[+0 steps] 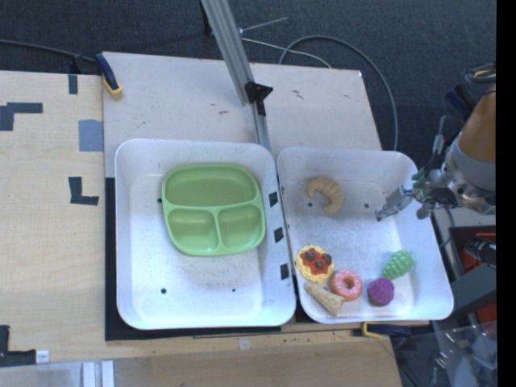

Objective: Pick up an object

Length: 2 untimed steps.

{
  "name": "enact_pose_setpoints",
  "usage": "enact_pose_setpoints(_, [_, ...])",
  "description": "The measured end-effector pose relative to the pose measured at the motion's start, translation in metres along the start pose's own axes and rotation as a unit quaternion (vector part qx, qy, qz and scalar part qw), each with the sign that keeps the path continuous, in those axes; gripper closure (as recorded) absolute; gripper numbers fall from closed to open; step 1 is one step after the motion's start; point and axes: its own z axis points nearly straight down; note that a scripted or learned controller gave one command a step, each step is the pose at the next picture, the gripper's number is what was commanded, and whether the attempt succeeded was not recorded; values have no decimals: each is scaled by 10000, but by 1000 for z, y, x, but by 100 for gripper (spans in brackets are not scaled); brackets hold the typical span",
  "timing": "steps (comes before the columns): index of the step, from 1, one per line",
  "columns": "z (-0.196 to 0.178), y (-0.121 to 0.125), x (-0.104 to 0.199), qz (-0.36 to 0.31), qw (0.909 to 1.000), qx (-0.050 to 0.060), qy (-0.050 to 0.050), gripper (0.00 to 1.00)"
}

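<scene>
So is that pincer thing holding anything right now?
Pincer: holds nothing, hanging over the right white bin; open or shut cannot be told.

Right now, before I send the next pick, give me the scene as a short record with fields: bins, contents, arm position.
left bin: holds a green divided plate
right bin: croissant near the back; small tart, pink donut, cone-shaped piece, purple item and green item along the front
end effector: over the right bin's right side, beside the croissant, touching no object
held object: none visible
finger state: too unclear to judge
</scene>
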Motion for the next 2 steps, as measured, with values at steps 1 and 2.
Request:
enact_pose_setpoints(1, [0,0,0,1,10000,1,1,0])
enact_pose_setpoints(2, [59,-10,0,6,10000,29,4,0])
